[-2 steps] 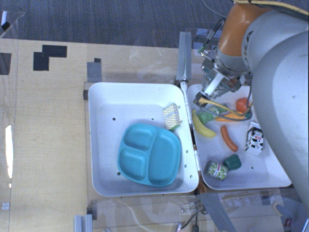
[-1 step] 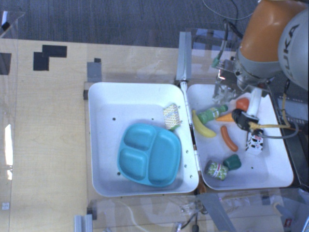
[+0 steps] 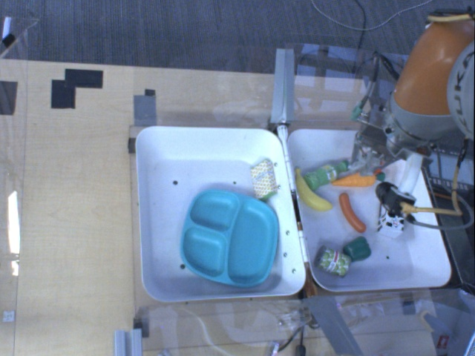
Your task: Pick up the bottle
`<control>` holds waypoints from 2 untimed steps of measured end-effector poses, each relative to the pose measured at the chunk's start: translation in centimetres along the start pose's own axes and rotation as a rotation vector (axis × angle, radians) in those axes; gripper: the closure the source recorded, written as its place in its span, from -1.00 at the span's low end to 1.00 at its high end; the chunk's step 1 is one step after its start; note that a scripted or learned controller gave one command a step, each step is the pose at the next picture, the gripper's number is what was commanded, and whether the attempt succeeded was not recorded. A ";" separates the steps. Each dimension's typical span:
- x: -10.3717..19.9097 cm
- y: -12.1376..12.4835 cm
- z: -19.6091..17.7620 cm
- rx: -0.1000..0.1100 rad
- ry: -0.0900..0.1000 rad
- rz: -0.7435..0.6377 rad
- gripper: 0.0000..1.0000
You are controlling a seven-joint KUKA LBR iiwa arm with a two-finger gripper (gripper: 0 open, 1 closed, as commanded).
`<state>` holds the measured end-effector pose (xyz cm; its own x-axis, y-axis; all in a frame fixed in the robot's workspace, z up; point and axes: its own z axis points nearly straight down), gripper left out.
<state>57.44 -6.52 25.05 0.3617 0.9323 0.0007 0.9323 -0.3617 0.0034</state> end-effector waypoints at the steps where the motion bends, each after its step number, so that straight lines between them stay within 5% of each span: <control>1: -3.3 6.2 -4.1 -0.002 0.000 -0.091 1.00; 2: -10.1 7.6 -0.1 0.000 -0.001 0.033 1.00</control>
<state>60.88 -18.70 25.20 0.3925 0.9197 0.0001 0.9197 -0.3925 0.0036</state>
